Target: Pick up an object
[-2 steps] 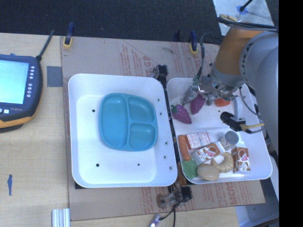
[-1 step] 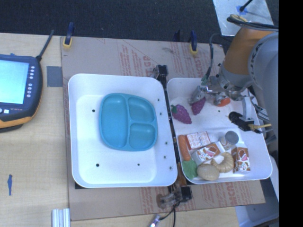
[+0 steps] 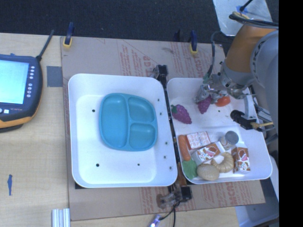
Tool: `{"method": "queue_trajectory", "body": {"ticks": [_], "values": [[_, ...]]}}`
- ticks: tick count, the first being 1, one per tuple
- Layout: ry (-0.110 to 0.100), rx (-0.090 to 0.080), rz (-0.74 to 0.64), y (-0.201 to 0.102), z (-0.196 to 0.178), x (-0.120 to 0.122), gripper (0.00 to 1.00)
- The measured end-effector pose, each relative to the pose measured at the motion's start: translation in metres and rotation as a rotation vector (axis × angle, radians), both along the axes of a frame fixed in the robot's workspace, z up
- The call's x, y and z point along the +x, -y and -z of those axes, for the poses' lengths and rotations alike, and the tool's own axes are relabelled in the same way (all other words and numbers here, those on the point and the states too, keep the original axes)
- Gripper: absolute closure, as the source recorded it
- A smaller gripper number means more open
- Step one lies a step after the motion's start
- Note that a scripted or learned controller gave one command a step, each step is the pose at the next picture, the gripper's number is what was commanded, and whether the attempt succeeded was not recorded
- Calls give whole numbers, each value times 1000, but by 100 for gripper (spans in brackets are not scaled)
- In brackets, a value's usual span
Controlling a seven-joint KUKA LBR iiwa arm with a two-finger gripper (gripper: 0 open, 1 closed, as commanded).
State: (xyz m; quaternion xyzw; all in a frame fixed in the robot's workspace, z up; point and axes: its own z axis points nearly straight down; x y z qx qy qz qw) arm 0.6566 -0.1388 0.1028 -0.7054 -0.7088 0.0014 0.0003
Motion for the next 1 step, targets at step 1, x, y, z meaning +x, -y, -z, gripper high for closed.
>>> {"method": "queue_trajectory", "body": {"ticks": [1], "values": [[1, 3, -1, -105, -90, -3, 100]]}}
